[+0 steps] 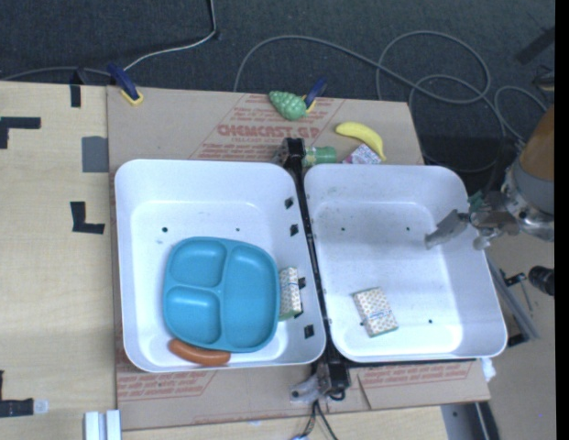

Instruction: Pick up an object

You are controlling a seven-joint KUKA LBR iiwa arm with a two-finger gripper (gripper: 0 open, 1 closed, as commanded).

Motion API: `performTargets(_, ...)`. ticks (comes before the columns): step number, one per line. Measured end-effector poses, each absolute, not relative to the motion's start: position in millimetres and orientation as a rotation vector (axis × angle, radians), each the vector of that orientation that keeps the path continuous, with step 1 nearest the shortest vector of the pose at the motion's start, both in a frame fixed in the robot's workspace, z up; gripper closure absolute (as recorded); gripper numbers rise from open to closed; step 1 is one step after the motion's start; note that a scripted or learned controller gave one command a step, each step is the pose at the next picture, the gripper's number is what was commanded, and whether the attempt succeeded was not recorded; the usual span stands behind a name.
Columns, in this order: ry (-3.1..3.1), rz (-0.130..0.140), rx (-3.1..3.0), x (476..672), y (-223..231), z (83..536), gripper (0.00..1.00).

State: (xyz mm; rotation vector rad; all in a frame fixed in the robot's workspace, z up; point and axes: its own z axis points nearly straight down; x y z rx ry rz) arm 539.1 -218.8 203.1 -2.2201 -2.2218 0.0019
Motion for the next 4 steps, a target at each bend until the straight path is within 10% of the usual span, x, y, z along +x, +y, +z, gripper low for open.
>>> performTargets(1,-2.220,0.002,-2.217,542.2,-163.3,116.1,0.00)
performTargets(3,-2.229,-0.007,-2.226,486.6,-110.8,86.8,0.00)
performTargets(4,-2.228,-0.005,-2.227,486.6,-111.6,96.3,1.00)
